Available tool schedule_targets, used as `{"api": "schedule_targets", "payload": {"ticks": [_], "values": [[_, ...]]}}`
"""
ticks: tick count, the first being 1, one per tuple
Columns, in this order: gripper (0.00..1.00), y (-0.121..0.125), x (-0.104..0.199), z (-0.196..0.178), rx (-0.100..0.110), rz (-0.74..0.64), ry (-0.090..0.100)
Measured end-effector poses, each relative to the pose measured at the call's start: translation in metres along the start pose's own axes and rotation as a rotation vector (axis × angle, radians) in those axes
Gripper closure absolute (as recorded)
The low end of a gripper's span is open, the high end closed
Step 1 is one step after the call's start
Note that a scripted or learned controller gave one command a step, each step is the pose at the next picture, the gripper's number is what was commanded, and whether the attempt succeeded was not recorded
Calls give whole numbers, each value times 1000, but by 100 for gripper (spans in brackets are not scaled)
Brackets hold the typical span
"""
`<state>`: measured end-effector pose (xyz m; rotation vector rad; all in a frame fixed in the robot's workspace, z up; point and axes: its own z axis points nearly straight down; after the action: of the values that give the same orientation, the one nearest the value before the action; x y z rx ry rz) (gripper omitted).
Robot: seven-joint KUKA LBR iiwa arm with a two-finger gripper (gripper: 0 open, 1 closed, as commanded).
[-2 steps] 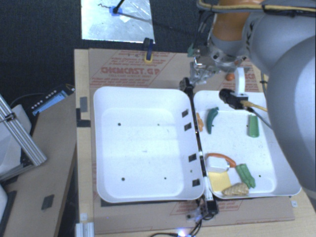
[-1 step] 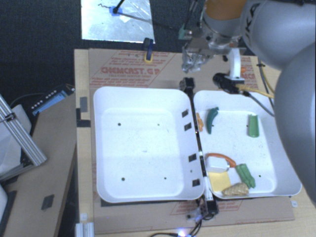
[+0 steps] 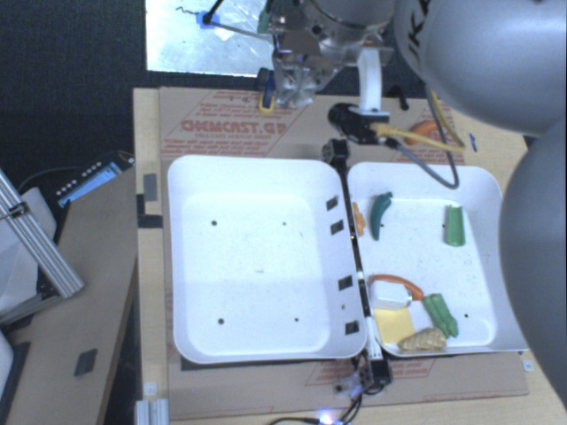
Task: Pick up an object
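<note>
While the near edge of the right bin (image 3: 483, 330) carries a tan lump (image 3: 423, 340), a yellow block (image 3: 393, 324), a green piece (image 3: 440, 314) and an orange curved strip (image 3: 396, 283), its far half has a dark green curved piece (image 3: 379, 213), a light green piece (image 3: 454, 225) and a small orange bit (image 3: 358, 217). Left bin (image 3: 252, 264) beside it. Gripper (image 3: 288, 82) hangs past the bins' far edge over the cardboard on the counter (image 3: 221, 124), well apart from every object. Fingers: cannot tell, too blurred.
</note>
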<state>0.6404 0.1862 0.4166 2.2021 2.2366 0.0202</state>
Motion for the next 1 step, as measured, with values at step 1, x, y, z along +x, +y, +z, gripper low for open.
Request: {"api": "schedule_targets", "payload": {"ticks": [1], "values": [[100,-98,21,-29,6,5,-1]]}}
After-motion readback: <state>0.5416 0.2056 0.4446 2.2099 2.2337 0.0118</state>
